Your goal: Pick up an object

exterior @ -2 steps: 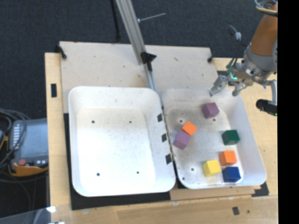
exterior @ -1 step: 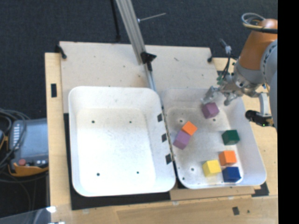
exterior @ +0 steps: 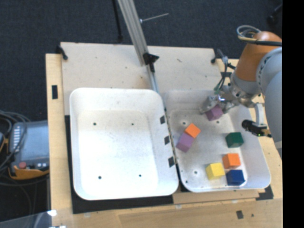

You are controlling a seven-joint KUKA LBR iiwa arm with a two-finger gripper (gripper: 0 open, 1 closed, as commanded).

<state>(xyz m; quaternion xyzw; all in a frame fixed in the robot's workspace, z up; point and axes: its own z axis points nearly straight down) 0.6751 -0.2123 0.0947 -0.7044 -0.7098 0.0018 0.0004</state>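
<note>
The arm reaches in from the right, and its tool [exterior: 214, 104] sits low over the far part of the right bin [exterior: 199, 184]. A purple block [exterior: 215, 112] lies right at the tool's tip, but I cannot tell whether the tool is apart or clamped on it. Nearer the middle, an orange block [exterior: 192, 130] touches a second purple block [exterior: 185, 141]. A green block [exterior: 234, 139] sits to the right. At the near edge, yellow [exterior: 214, 170], orange [exterior: 231, 160] and blue [exterior: 235, 176] blocks cluster together. The left bin [exterior: 118, 141] stands beside it on the counter [exterior: 104, 65].
</note>
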